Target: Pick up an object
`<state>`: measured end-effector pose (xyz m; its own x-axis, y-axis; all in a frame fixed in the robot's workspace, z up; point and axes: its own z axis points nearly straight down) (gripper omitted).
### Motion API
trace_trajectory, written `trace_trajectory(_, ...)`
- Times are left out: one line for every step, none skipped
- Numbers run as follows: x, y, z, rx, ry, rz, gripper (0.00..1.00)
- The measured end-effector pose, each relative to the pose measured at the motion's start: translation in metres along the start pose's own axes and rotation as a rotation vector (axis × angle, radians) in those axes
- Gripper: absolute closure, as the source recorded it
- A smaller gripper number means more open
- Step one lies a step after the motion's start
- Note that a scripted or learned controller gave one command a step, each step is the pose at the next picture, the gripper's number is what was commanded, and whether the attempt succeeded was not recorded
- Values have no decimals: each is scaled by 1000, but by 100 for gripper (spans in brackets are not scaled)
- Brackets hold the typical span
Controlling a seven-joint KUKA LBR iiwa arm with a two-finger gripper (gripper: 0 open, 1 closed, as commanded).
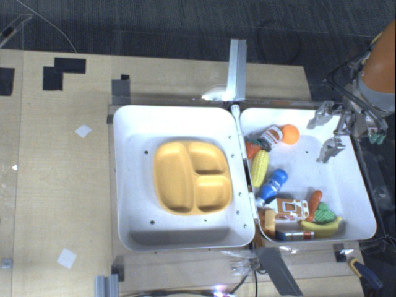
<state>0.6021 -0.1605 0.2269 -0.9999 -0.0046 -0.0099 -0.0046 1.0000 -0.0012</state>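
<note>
We see the end effector (330,135) above the right bin's (362,190) far right side, fingers spread apart, holding nothing. The orange ball (289,133) lies near it, among toys along the bin's left wall.

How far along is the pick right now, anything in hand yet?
Nothing looks picked yet. The end effector sits over the upper right part of the right bin with nothing between its fingers. The corn, blue bottle, banana and carrot all lie in that bin. Left to do: descend onto one, grip it and lift.
</note>
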Motion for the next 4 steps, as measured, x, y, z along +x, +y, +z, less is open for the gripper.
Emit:
trace_trajectory(-11,-15,134,1,-1,366,0)
trace_trajectory(-15,49,138,-1,-2,505,0)
trace_trajectory(38,61,136,-1,-3,537,0)
trace_trajectory(-16,42,138,-1,-4,590,0)
